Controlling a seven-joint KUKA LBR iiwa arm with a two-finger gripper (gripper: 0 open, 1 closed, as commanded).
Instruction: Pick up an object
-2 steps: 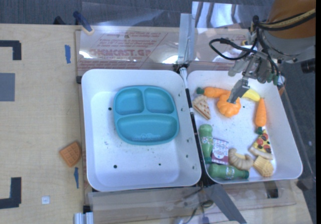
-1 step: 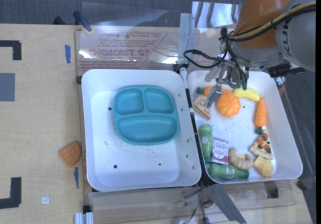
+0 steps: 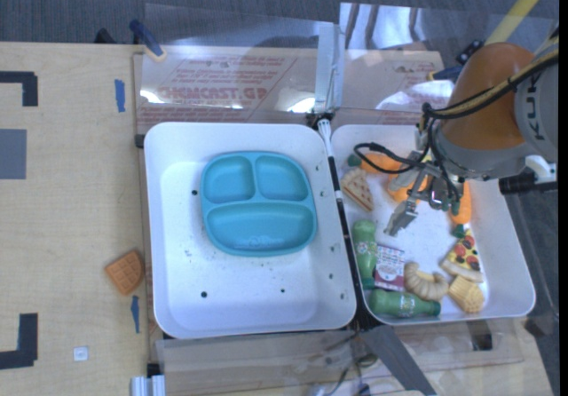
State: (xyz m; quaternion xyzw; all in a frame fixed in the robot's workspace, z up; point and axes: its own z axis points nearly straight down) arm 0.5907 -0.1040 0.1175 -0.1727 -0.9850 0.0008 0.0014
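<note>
Several toy foods crowd the right bin (image 3: pixel 519 283), so the open, empty gripper (image 3: pixel 410 204) hovering above them should descend squarely over one piece, perhaps the green bottle (image 3: pixel 365 239) just below-left.

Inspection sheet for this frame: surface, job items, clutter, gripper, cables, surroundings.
Surface: wooden bench bearing two white bins, left bin and right bin.
Job's things: right bin holds a green bottle, pizza slice toy, croissant toy, sandwich wedge and an orange piece.
Clutter: blue divided plate in the left bin; waffle toy on the bench outside the bins.
Gripper: gripper hangs over the right bin, nothing seen between its fingers.
Cables: black cable across the orange band of the arm.
Surroundings: clear plastic sheets behind the bins, blue tape on the bench.
</note>
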